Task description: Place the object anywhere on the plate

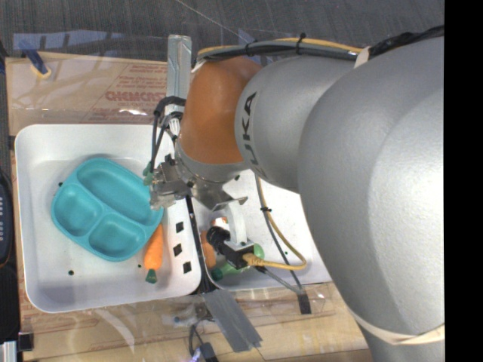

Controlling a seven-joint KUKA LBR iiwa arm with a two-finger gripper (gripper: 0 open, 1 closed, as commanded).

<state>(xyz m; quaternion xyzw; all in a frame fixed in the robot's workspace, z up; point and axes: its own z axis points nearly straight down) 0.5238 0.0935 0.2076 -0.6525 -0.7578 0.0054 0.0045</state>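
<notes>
RISK: carrot [154, 253] lies on the left bin [30, 202] floor at the plate's 4 o'clock edge, touching it, so a low pass could nudge the plate [106, 210] | GRIPPER [170, 188]: at the plate's 3 o'clock rim, finger state cannot be told | COUNT: one carrot, one plate with three compartments, two bins, one arm [339, 127]

Dark grey carpet floor [90, 6]; wooden bench [83, 89] under clear plastic sheet.
</notes>
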